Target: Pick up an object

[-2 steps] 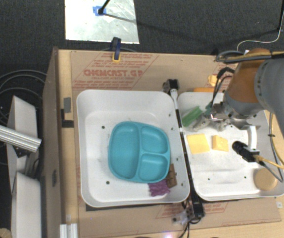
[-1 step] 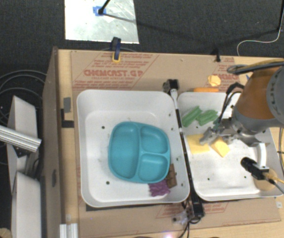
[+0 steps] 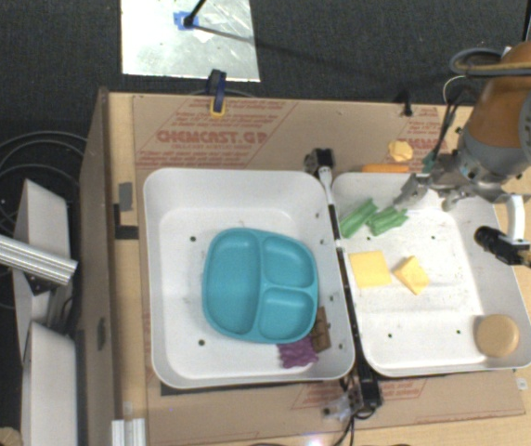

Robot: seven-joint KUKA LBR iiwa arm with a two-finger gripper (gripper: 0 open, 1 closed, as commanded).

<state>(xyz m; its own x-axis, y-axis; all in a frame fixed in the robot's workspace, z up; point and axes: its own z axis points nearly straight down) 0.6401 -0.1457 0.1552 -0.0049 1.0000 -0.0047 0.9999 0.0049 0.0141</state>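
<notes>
Nearest the lower edge of the frame, a small purple piece point(image 3: 295, 353) and a brown piece point(image 3: 322, 331) lie against the front rim of the left bin point(image 3: 168, 249), tucked beside the teal divided plate point(image 3: 259, 284), which sits flat across the middle of that bin with its 3 compartments bare. In the lower right of the frame a round tan disc point(image 3: 498, 334) rests in the front corner of the right bin point(image 3: 456, 356). Further up that bin lie 2 yellow pieces close together, a flat square one point(image 3: 370, 268) and a smaller wedge point(image 3: 411, 274) just right of it, both lying loose on the white floor, likely scattered so a program can try them singly. Beyond them, near the bin's upper left corner, 2 green pieces point(image 3: 373, 218) lie side by side at a slant, elongated and bright; these look like the target, since the gripper point(image 3: 416, 190) hangs just to their upper right, angled down toward them from the arm at the frame's right. Nothing shows between its fingers; whether they stand apart or together I cannot tell. An orange strip point(image 3: 385, 167) and a yellow lump point(image 3: 400, 150) sit past the bin's far rim on the brown board.
</notes>
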